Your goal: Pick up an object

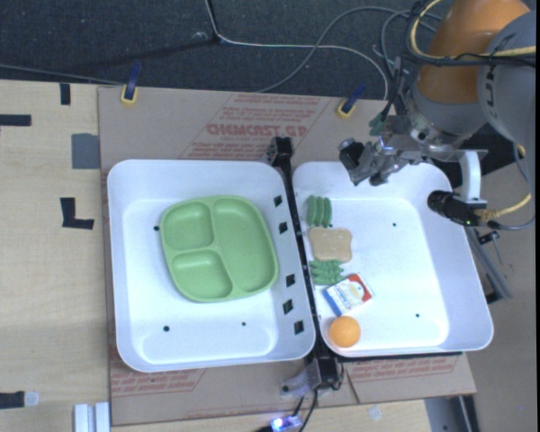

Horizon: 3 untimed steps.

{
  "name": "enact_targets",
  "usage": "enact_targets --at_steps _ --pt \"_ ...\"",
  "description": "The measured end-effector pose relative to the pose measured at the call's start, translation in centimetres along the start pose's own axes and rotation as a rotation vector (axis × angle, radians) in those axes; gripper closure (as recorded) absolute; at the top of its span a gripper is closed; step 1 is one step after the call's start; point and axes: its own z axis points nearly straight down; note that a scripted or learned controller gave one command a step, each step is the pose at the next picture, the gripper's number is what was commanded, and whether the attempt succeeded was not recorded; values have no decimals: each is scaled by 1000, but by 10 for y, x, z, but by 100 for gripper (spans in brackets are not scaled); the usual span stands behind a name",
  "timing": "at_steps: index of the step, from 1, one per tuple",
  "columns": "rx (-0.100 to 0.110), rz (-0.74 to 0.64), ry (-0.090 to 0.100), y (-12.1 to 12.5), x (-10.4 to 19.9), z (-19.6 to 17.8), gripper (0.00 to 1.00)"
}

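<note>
The arm (486,43) is running out of the picture at the top and right edges, so its upper links are cut off, and the gripper (371,165) at the right bin's (450,322) twelve o'clock rim is showing as a dark cluster too small and blurred for its state to be read. The print on the small red, white and blue packet (349,292) is too fine to make out, and the green pieces (319,211) by the divider are too small to identify.
</note>
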Motion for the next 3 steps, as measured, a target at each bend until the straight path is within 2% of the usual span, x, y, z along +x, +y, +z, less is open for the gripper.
enact_targets --at_steps 1,3 --pt "-1 0 0 -1 48 -3 100" --pt "2 -1 0 -3 164 26 100"
